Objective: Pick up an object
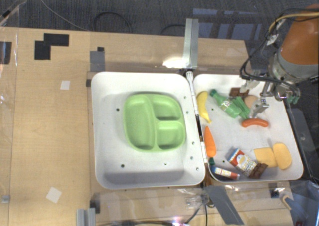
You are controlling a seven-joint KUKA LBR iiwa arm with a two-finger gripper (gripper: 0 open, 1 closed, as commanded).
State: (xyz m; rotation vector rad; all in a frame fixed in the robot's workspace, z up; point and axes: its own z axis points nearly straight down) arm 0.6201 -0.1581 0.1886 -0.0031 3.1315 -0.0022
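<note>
Your end effector (267, 98) hangs over the right bin's (294, 140) far corner; you cannot tell its opening. A red sausage (255, 123) lies just at its seven o'clock.

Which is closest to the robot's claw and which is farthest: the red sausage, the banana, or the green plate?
Measured from the gripper in the camera view:
1. Red sausage, just below it in the right bin.
2. Banana, at the right bin's left edge.
3. Green plate, over in the left bin.
</note>
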